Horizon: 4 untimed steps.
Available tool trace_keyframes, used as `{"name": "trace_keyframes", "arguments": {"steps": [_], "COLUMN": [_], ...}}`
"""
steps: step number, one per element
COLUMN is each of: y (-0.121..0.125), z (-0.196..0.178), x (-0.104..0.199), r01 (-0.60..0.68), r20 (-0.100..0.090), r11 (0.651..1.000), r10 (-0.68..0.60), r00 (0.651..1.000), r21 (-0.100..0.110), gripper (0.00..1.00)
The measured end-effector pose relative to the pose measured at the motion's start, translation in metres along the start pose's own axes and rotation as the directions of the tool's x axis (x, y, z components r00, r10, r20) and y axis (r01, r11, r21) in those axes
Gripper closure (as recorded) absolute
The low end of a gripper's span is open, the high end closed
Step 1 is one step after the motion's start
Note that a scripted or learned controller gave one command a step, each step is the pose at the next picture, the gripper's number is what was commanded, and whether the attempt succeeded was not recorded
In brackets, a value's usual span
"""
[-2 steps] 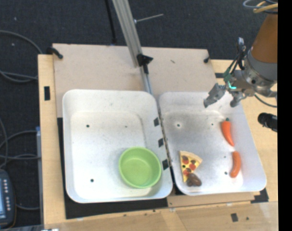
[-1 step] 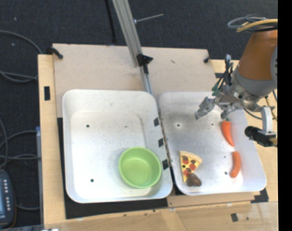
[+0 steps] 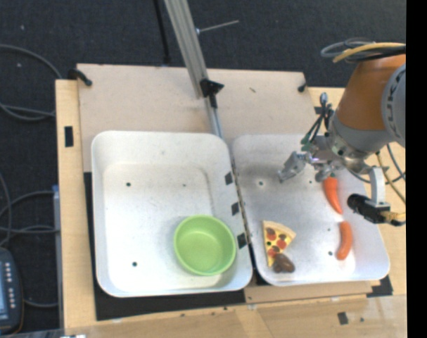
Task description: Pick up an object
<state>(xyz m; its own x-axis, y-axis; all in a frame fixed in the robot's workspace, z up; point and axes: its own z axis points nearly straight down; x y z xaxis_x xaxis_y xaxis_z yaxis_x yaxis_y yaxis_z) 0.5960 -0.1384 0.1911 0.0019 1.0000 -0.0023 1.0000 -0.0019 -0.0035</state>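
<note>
The arm (image 3: 382, 108) has a rounded grey shell with a broad orange band (image 3: 364, 97) around it above the wrist. Yellowish and grey cables (image 3: 354, 48) loop over its far side. Below the band sits a grey metal wrist cluster with thin dark wires, ending in a small grey end effector (image 3: 295, 166). A black fitting (image 3: 368, 208) hangs on the near side.
</note>
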Motion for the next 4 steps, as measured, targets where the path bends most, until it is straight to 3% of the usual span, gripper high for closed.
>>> {"name": "trace_keyframes", "arguments": {"steps": [1, 2, 4], "y": [0.005, 0.007, 0.01], "z": [0.061, 0.047, -0.076], "x": [0.0, -0.001, 0.008], "r01": [-0.001, -0.005, 0.006], "r20": [0.0, -0.002, -0.001], "r11": [1.0, 1.0, 1.0], "r10": [0.001, 0.005, -0.006], "r00": [1.0, 1.0, 1.0], "r21": [0.002, -0.006, -0.012], "gripper": [0.0, 1.0, 1.0]}}
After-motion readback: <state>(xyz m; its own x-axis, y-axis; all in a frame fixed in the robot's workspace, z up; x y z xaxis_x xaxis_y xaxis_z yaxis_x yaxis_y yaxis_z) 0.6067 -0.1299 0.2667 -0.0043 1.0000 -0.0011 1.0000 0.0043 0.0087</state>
